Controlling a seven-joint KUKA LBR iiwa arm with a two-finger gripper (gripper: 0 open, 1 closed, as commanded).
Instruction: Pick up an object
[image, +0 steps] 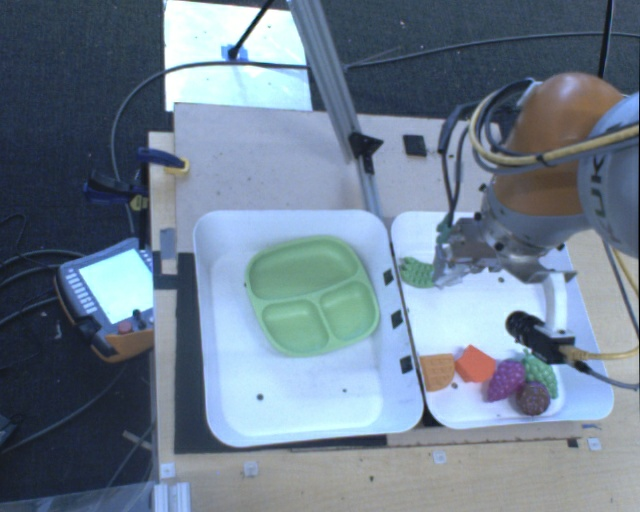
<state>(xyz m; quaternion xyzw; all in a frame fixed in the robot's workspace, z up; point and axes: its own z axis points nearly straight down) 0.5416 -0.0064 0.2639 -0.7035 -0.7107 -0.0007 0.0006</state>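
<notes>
My gripper (447, 268) hangs low over the upper left part of the right bin (590, 405). A small green leafy toy (415, 272) lies right at its left side, against the bin's left wall; whether the toy is gripped I cannot tell. Along the right bin's front lie an orange flat piece (437, 372), a red-orange block (476, 364), purple grapes (506, 380), a green piece (541, 369) and a dark round fruit (532, 399). The arm's orange band (555, 120) and grey wrist cover the bin's back right.
The left bin (230, 400) holds a light green divided plate (311, 295). A black cylinder (527, 332) with a yellow cable juts from the wrist above the toys. A slanted metal pole (340, 90) crosses the board behind the bins. A teach pendant (108, 295) lies far left.
</notes>
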